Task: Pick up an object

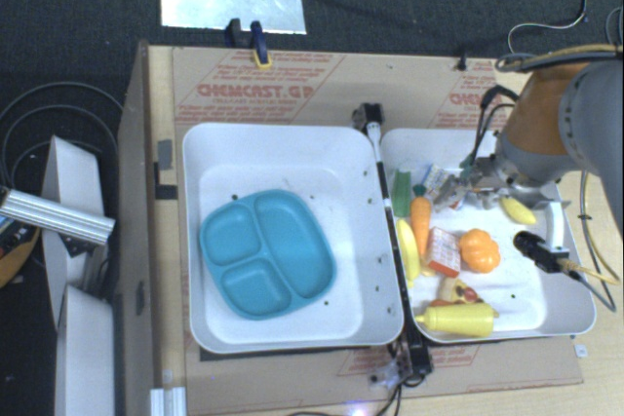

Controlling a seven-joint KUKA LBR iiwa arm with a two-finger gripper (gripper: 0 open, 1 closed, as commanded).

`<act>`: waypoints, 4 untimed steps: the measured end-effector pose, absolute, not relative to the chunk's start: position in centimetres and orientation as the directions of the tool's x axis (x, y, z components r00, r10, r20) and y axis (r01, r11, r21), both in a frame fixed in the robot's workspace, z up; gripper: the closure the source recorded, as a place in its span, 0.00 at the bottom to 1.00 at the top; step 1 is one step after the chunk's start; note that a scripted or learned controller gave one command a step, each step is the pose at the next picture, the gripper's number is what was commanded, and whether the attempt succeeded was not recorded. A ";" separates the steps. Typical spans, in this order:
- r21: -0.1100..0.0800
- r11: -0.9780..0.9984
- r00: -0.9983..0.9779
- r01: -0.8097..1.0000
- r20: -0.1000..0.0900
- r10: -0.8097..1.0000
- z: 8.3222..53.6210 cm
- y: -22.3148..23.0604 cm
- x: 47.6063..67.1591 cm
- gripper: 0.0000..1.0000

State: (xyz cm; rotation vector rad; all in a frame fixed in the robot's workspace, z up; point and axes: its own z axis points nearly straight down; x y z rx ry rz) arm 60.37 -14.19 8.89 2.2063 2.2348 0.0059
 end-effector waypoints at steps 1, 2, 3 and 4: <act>-0.007 0.006 -0.006 1.000 0.020 1.000 8.5 -19.9 66.2 0.00; 0.009 0.000 0.000 1.000 -0.003 1.000 19.4 -20.7 62.7 0.00; -0.017 0.007 -0.007 1.000 -0.004 1.000 8.2 -10.3 66.6 0.00; -0.003 -0.006 0.006 1.000 0.000 1.000 8.4 -16.5 59.6 0.00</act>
